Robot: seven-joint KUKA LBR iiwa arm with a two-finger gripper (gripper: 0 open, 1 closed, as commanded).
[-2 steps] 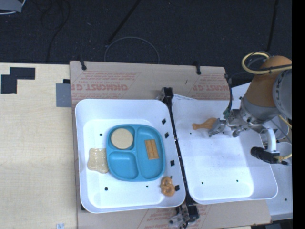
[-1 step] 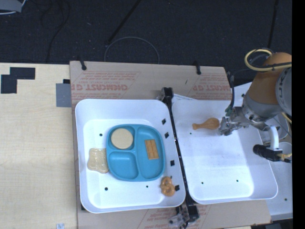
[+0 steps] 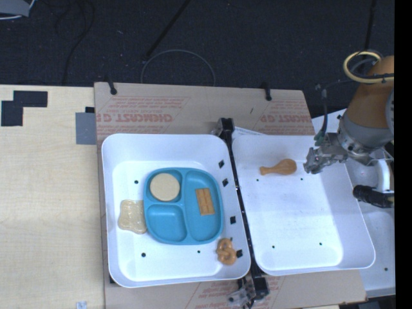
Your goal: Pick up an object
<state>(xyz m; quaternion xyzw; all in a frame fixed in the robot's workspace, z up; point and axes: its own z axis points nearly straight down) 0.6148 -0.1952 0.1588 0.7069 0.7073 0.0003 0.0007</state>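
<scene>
Worktop (image 3: pixel 45 192): pale wood, carrying two white bins side by side on a cardboard sheet (image 3: pixel 193 111).

Landmark: right bin (image 3: pixel 335 237). All places are given against it.

Left bin (image 3: pixel 122 262), touching the right bin's left wall. It holds a blue tray (image 3: pixel 170 227) with three compartments: a round tan disc (image 3: pixel 165 187) in the upper left one, an orange-brown bar (image 3: pixel 205 201) in the right one. A pale yellow lump (image 3: pixel 132 216) lies just beside the tray on the side away from the right bin. A brown lump (image 3: pixel 226 251) sits close against the dividing wall.

Arm (image 3: pixel 370 108): grey with an orange band, reaching over the right bin's upper right edge.

Gripper (image 3: pixel 315 161): low over the right bin's upper right part, just beside the drumstick.

Drumstick (image 3: pixel 279 168): tan, lying flat in the right bin's upper middle, thick end toward the gripper. The only item in this bin, and the likely target.

Step, as I judge it: approach, pre-grasp. Nothing is lifted; the drumstick rests on the bin floor.

Next move calls for a short shift toward the bin's left wall to centre over the thick end, a descent, then a close.

Fingers: too small and dark here to read; cannot tell how wide they stand. Nothing is seen between them. Contact with the drumstick cannot be confirmed.
</scene>
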